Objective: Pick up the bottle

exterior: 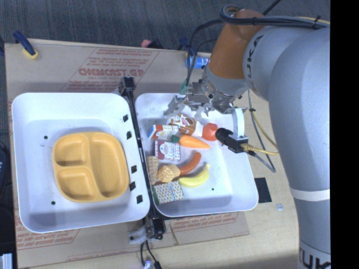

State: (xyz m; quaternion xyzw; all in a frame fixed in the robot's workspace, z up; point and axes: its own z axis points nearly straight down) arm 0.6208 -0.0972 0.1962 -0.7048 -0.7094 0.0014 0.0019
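Your bench (50, 60) is covered in brown cardboard, with grey carpet beyond. The left bin (28, 206) holds a yellow divided tray (90, 166). In the right bin (244, 192), toy food crowds together: carrot (194, 142), sausage (190, 162), banana (195, 177). The bottle (166, 131) lies by the divider, under the claw (193, 104), whose grip you cannot tell.

Around the carrot (194, 142), toys crowd every side; bare bin floor (221, 181) lies open toward its near right.
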